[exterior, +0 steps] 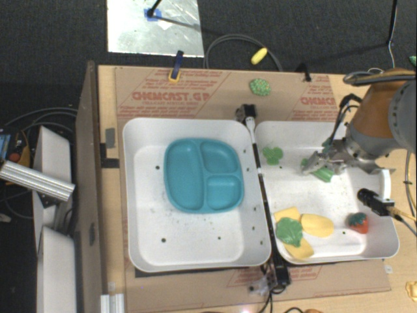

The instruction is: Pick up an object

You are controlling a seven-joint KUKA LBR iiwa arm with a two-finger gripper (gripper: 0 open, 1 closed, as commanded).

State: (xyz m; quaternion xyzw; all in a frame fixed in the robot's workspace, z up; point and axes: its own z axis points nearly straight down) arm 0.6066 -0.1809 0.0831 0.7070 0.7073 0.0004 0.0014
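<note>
The left bin holds a teal divided plate. The right bin holds a green piece, yellow and green toys, a red toy; the gripper sits on a green object, and whether its jaws grip it I cannot tell

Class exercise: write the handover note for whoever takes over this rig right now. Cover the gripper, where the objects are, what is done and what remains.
Gripper: low in the right bin, at a green object; grasp state unclear.
Right bin also holds a small green piece, yellow items with a green piece on them, and a red item.
Left bin holds a blue divided plate.
Done: arm positioned at green object.
Left: confirm grasp, lift.
</note>
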